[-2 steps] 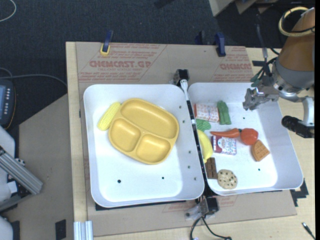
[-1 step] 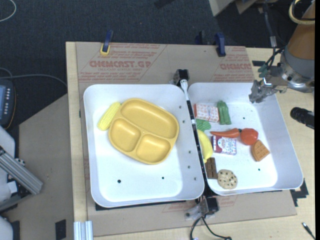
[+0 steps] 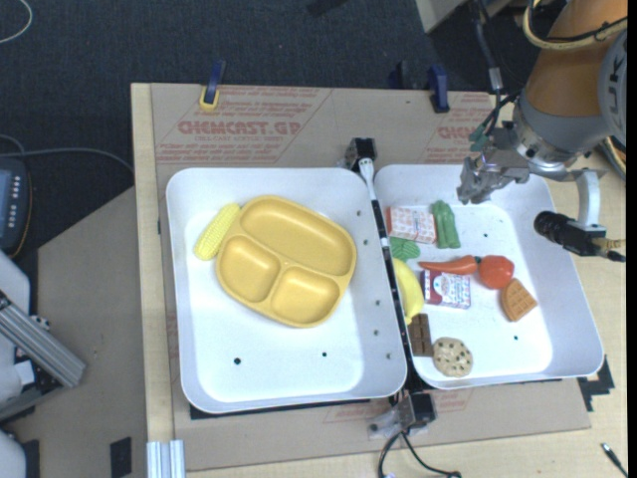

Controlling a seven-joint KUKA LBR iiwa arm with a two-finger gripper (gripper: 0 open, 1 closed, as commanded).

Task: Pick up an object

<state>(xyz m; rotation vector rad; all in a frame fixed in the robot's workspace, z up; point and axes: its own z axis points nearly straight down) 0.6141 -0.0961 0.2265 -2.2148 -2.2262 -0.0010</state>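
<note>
Cookie (image 3: pixel 452 356) in rt bin (image 3: pixel 557 347), tool (image 3: pixel 476 189) above; dark carpet (image 3: pixel 100 38) behind.

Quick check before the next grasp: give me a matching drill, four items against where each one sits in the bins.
Things:
1. corn cob
2. cookie
3. banana
4. hand

Places:
A. near corner of the right bin, beside the chocolate bar
B. left bin, against the yellow tray's left edge
C. above the right bin's far side
D. along the right bin's left wall

Pairs: 1-B, 2-A, 3-D, 4-C
</note>
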